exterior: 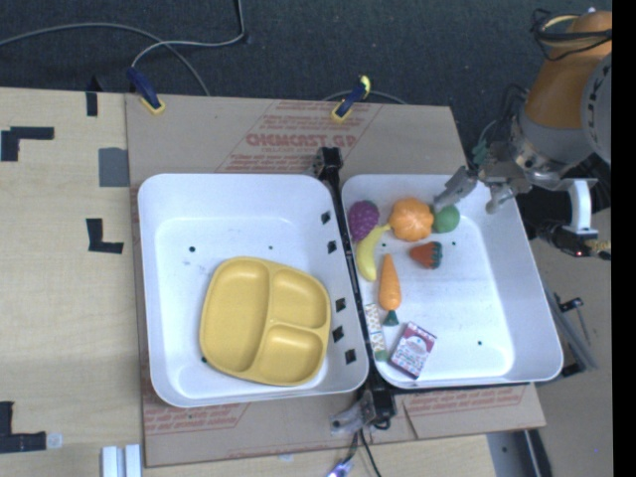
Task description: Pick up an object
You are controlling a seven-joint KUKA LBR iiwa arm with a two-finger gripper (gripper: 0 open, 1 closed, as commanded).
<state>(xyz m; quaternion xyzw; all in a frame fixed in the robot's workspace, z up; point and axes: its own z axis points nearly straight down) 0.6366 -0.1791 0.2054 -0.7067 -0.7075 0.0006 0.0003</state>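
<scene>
My gripper (pixel 469 198) hangs over the far right corner of the right bin (pixel 497 296), open, with nothing between its fingers. One finger (pixel 450 189) points down toward a small green fruit (pixel 448 220). Left of that fruit lies an orange (pixel 411 220). A red strawberry (pixel 427 254) sits just in front of them. Further left are purple grapes (pixel 363 215), a yellow banana (pixel 369 252) and a carrot (pixel 389 284). A small red and white box (pixel 413 350) lies near the bin's front edge.
The left bin (pixel 174 237) holds a yellow divided plate (pixel 266 320). A small printed packet (pixel 374 319) lies against the right bin's left wall. Both bins rest on a cardboard sheet (pixel 288 137) held by clamps at the back.
</scene>
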